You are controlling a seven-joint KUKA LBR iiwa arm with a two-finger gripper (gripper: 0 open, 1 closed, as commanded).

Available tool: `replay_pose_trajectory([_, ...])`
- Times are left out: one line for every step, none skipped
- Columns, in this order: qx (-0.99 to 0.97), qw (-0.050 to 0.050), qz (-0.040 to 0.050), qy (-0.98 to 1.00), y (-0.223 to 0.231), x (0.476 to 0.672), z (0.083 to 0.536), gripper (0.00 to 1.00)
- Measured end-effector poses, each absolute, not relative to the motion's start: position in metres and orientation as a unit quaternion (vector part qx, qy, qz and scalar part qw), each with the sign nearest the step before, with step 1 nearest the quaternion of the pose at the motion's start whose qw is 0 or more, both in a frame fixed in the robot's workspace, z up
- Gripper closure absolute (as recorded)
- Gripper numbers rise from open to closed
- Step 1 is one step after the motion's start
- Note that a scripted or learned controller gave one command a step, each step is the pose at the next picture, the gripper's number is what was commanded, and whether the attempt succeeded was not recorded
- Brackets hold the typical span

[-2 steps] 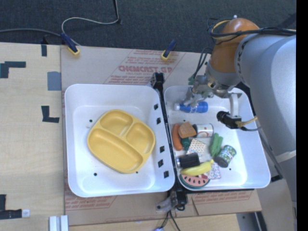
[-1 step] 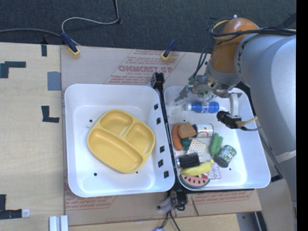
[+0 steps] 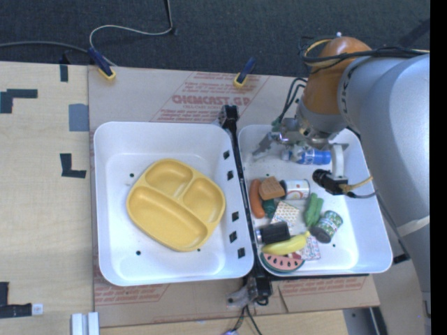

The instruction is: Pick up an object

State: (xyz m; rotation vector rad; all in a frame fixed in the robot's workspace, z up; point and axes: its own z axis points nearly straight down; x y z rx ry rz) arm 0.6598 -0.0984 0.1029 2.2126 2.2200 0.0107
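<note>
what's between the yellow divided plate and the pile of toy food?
In the camera view: bare floor of the left white bin, then the two bins' adjoining rims with black clips. The yellow divided plastic plate sits left of them, the small toy food pile right.

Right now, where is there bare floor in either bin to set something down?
Left bin: white floor rings the yellow tray, widest along its top edge. Right bin: bare at the right wall; crowded from banana to green can.
</note>
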Motion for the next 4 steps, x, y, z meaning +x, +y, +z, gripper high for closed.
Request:
replay_pose_trajectory([0.707,0.0,-0.0007,0.707,-0.096,0.629,0.085,0.0])
replay_pose_trajectory([0.707,0.0,-0.0004,0.708,-0.096,0.629,0.094,1.0])
replay_pose_trajectory([0.707,0.0,-0.0005,0.708,-0.096,0.629,0.094,0.0])
replay_pose_trajectory([0.707,0.0,-0.0003,0.707,-0.101,0.56,0.085,0.0])
